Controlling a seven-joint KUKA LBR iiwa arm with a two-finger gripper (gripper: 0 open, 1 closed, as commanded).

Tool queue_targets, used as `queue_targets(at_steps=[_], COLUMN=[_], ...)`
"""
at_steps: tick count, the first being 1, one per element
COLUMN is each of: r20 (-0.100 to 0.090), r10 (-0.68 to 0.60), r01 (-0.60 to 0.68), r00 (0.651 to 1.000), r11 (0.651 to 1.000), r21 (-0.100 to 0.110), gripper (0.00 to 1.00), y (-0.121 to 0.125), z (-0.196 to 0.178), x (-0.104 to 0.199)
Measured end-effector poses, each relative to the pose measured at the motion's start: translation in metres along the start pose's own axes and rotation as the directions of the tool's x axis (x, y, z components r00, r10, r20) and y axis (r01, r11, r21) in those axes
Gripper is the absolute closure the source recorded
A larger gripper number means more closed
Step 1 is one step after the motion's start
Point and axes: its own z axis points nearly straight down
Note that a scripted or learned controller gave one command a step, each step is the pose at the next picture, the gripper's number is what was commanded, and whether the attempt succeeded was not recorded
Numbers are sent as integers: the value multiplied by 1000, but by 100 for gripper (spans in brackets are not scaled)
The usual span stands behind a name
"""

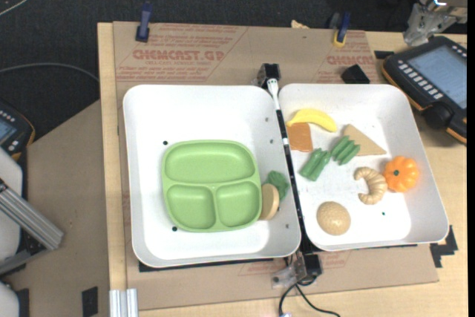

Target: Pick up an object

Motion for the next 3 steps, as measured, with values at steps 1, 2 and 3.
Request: queue_targets(at_steps=[1, 2, 3], r20=[1, 4, 7], r10=[5, 4, 3], r01=[-5, -4, -3], r00=[1000, 1000, 1000], r11=[1000, 1000, 1000], r21=[9, 5, 2], gripper=[100, 100, 100], y=[-2, -1, -1], z=[-4, -15, -26], x=[-4, -3, -3])
